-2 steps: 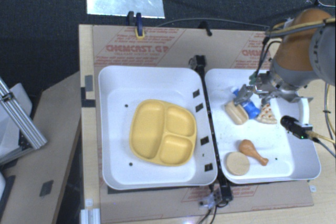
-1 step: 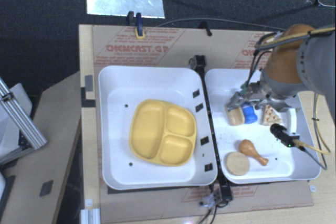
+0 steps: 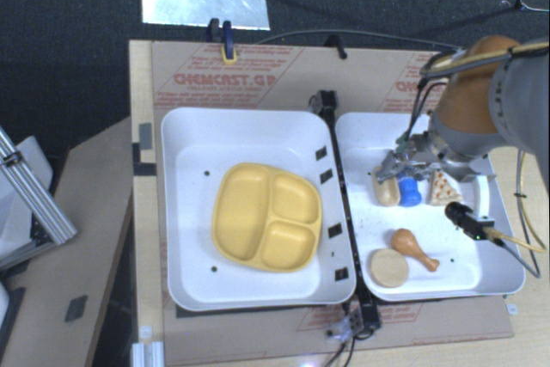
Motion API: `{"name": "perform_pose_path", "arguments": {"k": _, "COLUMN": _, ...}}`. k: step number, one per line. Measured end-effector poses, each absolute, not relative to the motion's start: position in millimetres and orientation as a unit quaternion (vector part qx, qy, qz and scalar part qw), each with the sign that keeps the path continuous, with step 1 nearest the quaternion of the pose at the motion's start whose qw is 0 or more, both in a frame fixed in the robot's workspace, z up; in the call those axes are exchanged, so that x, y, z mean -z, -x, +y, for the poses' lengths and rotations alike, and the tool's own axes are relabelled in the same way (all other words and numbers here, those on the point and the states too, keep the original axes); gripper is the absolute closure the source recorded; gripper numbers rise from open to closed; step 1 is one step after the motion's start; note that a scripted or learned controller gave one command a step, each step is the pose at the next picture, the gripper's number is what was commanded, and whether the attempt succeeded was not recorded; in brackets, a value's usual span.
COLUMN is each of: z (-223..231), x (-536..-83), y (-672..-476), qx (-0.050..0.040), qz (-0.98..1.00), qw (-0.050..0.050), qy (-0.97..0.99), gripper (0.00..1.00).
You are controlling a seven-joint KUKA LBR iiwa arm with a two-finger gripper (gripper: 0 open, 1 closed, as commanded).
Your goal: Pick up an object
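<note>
- Over the right bin (image 3: 494, 275), my claw (image 3: 402, 167) hangs low near the bin's upper middle, reaching in from about three o'clock, my grey wrist and orange band (image 3: 471, 103) above it.
- Directly under my fingertips sit three small things in a row: a tan bread-like piece (image 3: 388, 190), a blue object (image 3: 410, 192), and a triangular slice (image 3: 443, 187) that looks like pizza.
- The blue object is at six o'clock of my claw, just beside it; the tan piece touches it at its nine o'clock side, and the slice lies at its three o'clock.
- I cannot tell how wide my claw stands, since the metal parts blur together here, and nothing plainly shows between my fingers.
- Further toward six o'clock lie a toy drumstick (image 3: 415, 248) and a round tan cookie (image 3: 389, 267), touching or nearly so, well apart from my claw.
- In the left bin (image 3: 185, 211), at nine o'clock of me, rests a yellow divided plate (image 3: 266, 217).
</note>
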State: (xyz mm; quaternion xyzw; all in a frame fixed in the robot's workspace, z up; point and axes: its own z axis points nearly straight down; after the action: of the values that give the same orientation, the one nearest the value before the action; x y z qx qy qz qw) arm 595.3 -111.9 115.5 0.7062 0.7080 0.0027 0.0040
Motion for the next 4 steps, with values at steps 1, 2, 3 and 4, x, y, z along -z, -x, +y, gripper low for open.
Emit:
{"name": "perform_pose_path", "arguments": {"k": 1, "z": -114.1, "x": -180.5, "y": -596.6, "qx": -0.0023, "qz": 0.708, "qw": 0.003, "qy": -0.706, "gripper": 1.0}}
{"name": "perform_pose_path", "arguments": {"k": 2, "z": -107.6, "x": -228.8, "y": -592.9, "qx": -0.0021, "qz": 0.709, "qw": 0.003, "qy": -0.705, "gripper": 1.0}}
{"name": "perform_pose_path", "arguments": {"k": 3, "z": -107.7, "x": -250.3, "y": -594.1, "qx": -0.0013, "qz": 0.709, "qw": 0.002, "qy": -0.705, "gripper": 1.0}}
{"name": "perform_pose_path", "arguments": {"k": 4, "z": -45.9, "x": -252.2, "y": -594.9, "qx": -0.0011, "qz": 0.711, "qw": 0.0, "qy": -0.704, "gripper": 1.0}}
